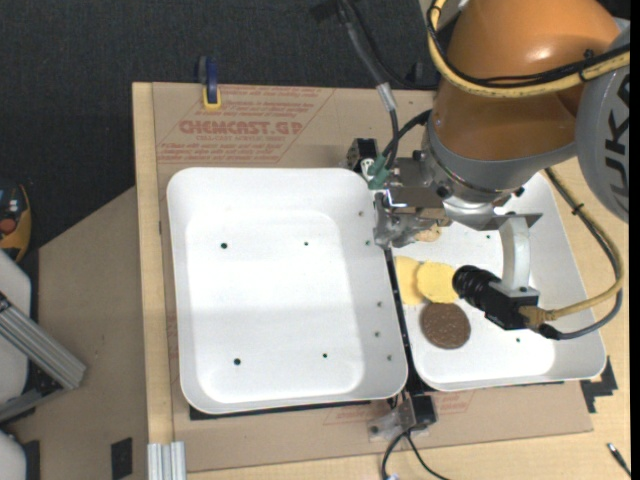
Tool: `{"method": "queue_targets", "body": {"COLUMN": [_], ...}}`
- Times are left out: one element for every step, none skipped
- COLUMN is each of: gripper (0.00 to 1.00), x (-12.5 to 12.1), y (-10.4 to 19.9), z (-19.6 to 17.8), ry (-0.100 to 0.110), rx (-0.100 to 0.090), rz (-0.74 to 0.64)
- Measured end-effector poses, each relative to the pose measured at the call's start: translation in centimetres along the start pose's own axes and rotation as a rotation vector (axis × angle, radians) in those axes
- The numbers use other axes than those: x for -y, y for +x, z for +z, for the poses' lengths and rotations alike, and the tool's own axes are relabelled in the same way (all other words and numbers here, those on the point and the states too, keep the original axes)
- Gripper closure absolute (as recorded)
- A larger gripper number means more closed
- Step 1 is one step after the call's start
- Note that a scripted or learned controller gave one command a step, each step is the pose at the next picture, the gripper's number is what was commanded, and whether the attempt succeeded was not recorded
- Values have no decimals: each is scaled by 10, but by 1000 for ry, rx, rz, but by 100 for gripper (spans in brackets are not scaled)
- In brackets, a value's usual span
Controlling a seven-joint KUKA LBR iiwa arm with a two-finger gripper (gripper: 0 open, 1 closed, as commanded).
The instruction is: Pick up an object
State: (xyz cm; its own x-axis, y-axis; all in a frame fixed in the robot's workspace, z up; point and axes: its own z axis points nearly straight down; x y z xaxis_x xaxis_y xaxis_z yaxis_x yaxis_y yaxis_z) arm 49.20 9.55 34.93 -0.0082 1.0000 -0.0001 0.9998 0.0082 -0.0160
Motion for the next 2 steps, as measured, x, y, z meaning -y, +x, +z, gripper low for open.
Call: {"method": "queue_targets", "body": {"gripper": [100,100], "x": [11,2], "y": [38,74], "z": [-132,-27], "ry": [-32,-5], "rx": [-6,3], "rz": [2,5]}}
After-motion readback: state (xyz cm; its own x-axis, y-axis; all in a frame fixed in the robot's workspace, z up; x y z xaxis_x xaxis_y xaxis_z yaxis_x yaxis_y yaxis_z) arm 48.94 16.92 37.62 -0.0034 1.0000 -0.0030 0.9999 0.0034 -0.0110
